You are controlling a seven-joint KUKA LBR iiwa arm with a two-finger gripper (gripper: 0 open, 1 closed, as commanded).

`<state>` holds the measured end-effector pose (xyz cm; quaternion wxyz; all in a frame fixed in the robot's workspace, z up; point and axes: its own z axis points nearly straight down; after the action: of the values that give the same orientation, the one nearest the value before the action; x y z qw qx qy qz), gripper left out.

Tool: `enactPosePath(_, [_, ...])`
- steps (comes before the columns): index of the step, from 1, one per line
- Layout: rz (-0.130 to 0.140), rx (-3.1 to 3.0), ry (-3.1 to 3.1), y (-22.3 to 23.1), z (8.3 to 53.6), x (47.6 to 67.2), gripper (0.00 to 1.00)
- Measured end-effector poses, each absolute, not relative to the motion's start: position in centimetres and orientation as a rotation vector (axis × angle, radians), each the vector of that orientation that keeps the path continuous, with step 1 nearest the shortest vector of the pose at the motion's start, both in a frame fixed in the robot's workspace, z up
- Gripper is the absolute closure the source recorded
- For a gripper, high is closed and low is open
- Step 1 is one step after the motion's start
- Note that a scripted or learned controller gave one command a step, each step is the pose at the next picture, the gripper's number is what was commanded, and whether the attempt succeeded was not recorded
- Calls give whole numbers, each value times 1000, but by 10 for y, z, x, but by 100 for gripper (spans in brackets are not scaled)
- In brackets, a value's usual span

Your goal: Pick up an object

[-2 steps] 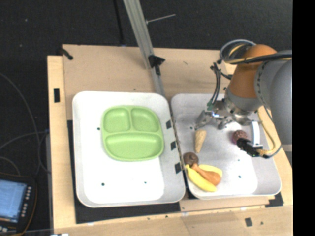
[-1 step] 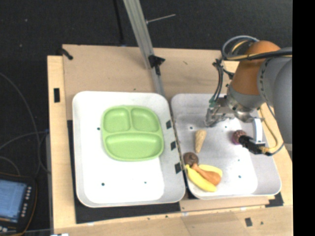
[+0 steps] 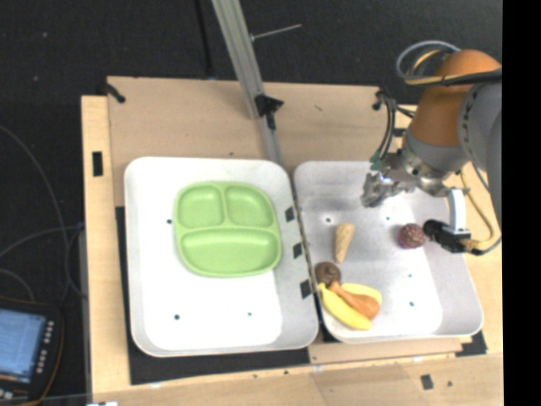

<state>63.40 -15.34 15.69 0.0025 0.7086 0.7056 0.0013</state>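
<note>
The right bin (image 3: pixel 423 311) holds several small items. A tan cone-shaped piece (image 3: pixel 342 241) lies near its middle. A dark reddish-brown ball (image 3: pixel 412 235) sits toward the right side. At the front left corner lie a yellow banana (image 3: pixel 340 313), an orange carrot-like piece (image 3: pixel 362 299) and a small brown round item (image 3: pixel 326 272). My gripper (image 3: pixel 377 189) hangs over the back of the right bin, up and right of the cone and left of the ball. Nothing shows between its fingers.
The left bin (image 3: pixel 161 311) carries a green divided plate (image 3: pixel 228 228). A slanted metal pole (image 3: pixel 241 53) runs from the top down to the gap between the bins. A black cable end (image 3: pixel 444 233) hangs beside the ball.
</note>
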Motion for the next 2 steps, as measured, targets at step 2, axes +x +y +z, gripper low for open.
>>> enactPosePath(2, [3,2213,2227,-107,210,651,100])
